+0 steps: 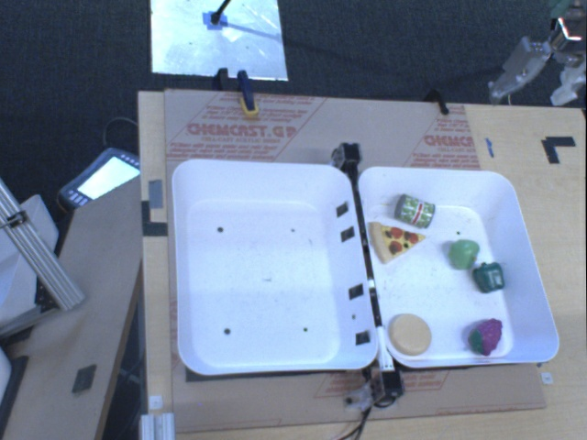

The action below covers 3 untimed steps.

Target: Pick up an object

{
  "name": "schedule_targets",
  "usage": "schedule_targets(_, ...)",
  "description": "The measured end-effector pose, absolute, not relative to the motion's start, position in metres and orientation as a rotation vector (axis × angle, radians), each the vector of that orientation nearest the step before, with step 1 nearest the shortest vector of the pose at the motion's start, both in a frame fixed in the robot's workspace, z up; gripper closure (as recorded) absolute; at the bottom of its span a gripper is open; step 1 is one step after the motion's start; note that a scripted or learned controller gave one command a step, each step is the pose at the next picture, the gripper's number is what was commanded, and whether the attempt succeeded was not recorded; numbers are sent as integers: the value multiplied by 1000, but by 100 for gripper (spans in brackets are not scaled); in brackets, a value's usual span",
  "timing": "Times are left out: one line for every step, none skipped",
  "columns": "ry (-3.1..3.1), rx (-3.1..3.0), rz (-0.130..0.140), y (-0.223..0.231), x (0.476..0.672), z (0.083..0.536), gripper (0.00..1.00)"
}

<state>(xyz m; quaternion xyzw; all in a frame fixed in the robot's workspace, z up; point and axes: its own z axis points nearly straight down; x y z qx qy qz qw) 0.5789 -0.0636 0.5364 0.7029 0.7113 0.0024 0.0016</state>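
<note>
The right bin (525, 246) holds several small items. A green can (415, 211) lies on its side near the back, with a pizza slice toy (394, 241) just in front of it. A light green round fruit (464, 253) and a dark green pepper (488, 277) sit near the right wall. At the front are a tan round bun (410, 334) and a purple and green piece (486, 336). My gripper (534, 88) hangs at the top right, beyond the bins' back edge and well apart from every item. Its two fingers stand apart, open, with nothing between them.
The left bin (193, 246) sits beside the right one, joined along a black-clipped divider (360, 255). Both rest on a cardboard sheet (303, 126). A shiny metal plate (218, 26) lies behind the bench, and a small screen device (101, 180) sits at the left.
</note>
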Motion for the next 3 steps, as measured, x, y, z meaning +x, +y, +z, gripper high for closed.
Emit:
schedule_targets(2231, 2209, 5, -4, 601, 535, 0)
schedule_targets(2238, 2206, 6, 87, 585, 535, 0)
schedule_targets(2237, 2208, 6, 171, 567, 535, 0)
